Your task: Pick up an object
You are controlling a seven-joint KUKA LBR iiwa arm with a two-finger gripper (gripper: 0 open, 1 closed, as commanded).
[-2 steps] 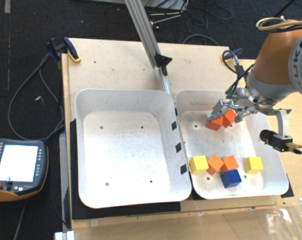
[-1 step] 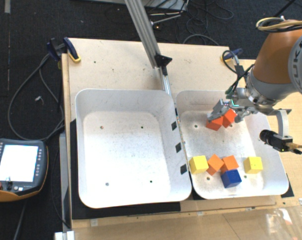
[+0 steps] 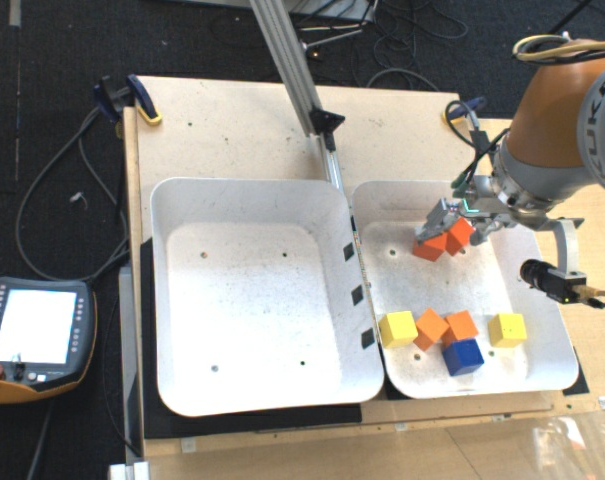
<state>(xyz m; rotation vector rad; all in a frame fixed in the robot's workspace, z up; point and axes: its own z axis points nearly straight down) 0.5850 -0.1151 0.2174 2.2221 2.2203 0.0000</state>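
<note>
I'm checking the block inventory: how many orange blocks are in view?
3. One orange block sits between the pincer's fingers over the right bin; two lie touching in the row near its front edge. Others may hide under the arm.

bins [image 3: 247,298] – smooth white plastic, faintly speckled. bench [image 3: 242,128] – matt pale board, rough-looking. blocks [image 3: 462,356], lower right of the frame – matt, plain coloured. arm shell [image 3: 562,108] – glossy orange, grey metal below.
</note>
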